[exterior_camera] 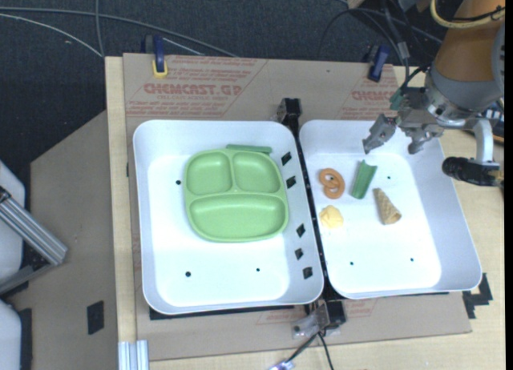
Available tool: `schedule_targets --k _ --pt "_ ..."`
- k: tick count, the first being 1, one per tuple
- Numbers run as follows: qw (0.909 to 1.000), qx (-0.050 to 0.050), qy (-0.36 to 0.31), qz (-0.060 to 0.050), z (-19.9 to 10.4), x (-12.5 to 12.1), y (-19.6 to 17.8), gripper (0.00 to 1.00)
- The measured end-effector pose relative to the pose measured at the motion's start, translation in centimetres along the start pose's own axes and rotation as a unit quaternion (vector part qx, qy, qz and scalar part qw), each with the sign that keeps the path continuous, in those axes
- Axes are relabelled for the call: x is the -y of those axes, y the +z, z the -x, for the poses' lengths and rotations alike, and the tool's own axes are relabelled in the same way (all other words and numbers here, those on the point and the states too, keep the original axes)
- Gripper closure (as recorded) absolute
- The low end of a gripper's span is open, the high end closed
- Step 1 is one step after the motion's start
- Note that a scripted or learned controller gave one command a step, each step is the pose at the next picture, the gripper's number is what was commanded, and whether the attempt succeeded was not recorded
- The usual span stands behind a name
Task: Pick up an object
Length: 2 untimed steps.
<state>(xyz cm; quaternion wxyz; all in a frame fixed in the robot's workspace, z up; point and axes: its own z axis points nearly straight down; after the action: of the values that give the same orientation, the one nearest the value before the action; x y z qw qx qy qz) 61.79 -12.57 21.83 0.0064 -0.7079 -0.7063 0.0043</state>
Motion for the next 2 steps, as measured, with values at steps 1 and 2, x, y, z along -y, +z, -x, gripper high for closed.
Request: schedule_targets --k 1,2 --pt "1.0000 0.001 -0.001 0.007 0.0 -0.3 -0.8 0.00" --pt "1.0000 0.001 -0.001 0.005 0.1 -1.1 3.9 0.00"
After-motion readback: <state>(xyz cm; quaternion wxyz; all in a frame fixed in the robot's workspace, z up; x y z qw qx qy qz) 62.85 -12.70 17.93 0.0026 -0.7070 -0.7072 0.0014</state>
